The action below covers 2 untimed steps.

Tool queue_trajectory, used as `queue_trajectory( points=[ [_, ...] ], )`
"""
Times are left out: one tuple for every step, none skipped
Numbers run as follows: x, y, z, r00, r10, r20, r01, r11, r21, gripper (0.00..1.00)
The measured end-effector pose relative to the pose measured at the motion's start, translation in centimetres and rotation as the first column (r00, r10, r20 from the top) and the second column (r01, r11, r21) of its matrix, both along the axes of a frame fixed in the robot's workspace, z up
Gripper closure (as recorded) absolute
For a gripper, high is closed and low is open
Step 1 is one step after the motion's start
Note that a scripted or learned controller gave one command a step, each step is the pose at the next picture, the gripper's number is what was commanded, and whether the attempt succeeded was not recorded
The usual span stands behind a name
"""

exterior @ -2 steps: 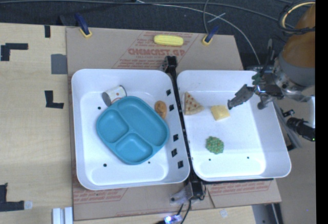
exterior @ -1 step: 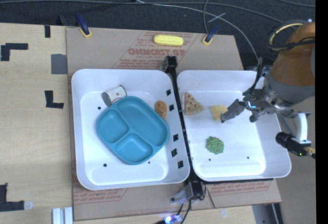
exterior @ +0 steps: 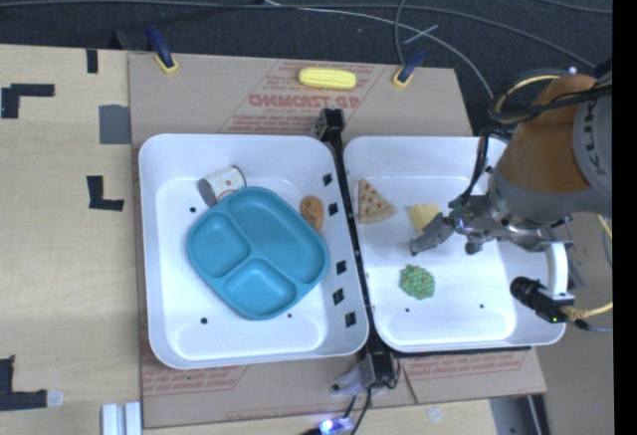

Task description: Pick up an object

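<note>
In the right bin [exterior: 478, 324] lie a pizza slice [exterior: 373, 201], a yellow cheese wedge [exterior: 424, 216] and a green broccoli piece [exterior: 417, 281]. My gripper [exterior: 443, 234] hangs over the middle of this bin, just right of and below the cheese wedge and above the broccoli. Its dark fingers [exterior: 428, 240] stand apart, open, with nothing between them. The left bin [exterior: 164, 324] holds a blue divided plate [exterior: 257, 251], a small tipped cup [exterior: 221, 185] and a brown bread-like piece [exterior: 313, 212].
A yellow corn cob [exterior: 326, 78] lies on the cardboard behind the bins. Black clips [exterior: 331, 124] join the bins along their shared wall. Cables run across the dark floor at the back. The arm's orange band [exterior: 552, 149] rises at the right.
</note>
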<state>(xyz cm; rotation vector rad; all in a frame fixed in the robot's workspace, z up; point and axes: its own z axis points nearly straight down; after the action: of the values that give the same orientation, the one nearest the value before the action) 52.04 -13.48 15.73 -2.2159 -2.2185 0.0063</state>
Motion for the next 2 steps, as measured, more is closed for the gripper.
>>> queue_trajectory(
  points=[
    [-0.6, -0.2, -6.4, 1.000, -0.001, -0.002, 0.001, 1.000, 0.000, 0.00],
    [-0.4, -0.1, -5.0, 1.000, 0.001, 0.004, -0.001, 1.000, 0.000, 1.00]
  ],
)
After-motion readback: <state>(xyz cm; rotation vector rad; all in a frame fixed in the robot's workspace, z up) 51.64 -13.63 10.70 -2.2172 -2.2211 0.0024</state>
